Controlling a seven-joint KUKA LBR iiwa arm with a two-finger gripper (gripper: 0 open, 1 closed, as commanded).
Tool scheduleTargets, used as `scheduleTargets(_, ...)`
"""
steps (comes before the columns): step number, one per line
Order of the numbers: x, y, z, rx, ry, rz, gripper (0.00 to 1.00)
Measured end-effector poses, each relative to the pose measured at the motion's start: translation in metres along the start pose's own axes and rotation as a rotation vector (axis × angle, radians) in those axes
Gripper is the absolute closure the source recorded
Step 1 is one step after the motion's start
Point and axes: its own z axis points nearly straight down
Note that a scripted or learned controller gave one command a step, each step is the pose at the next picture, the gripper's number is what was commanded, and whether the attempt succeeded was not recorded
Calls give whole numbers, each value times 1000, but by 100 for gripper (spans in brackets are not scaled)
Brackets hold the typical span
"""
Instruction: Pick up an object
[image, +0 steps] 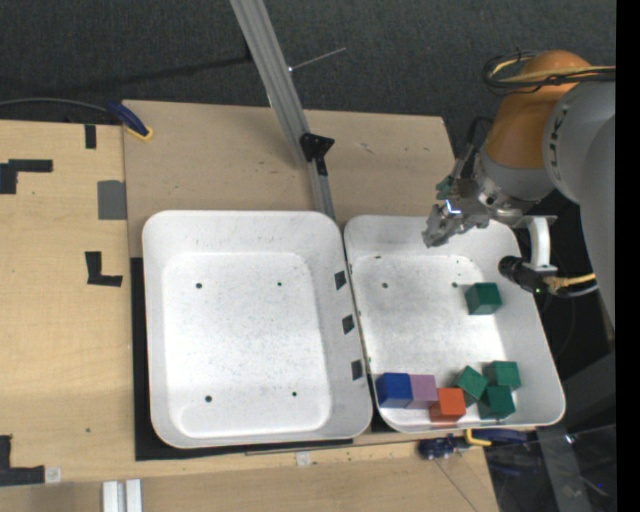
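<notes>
Wooden bench (60, 330) fills the frame, bearing two white bins side by side. At centre sits the left bin (160, 240); the right bin (400, 235) sits right of centre and holds blocks. One green block (483, 298) lies alone near its right wall. Along its lower edge cluster a blue block (394, 388), a purple block (423, 387), an orange block (450, 402) and three more green ones. The gripper (440, 228) hangs over the right bin's upper rim with nothing visibly between its fingers; how far they are parted cannot be told.
</notes>
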Motion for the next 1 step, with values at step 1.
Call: scheduleTargets(1,0,1,-52,1,0,0,100)
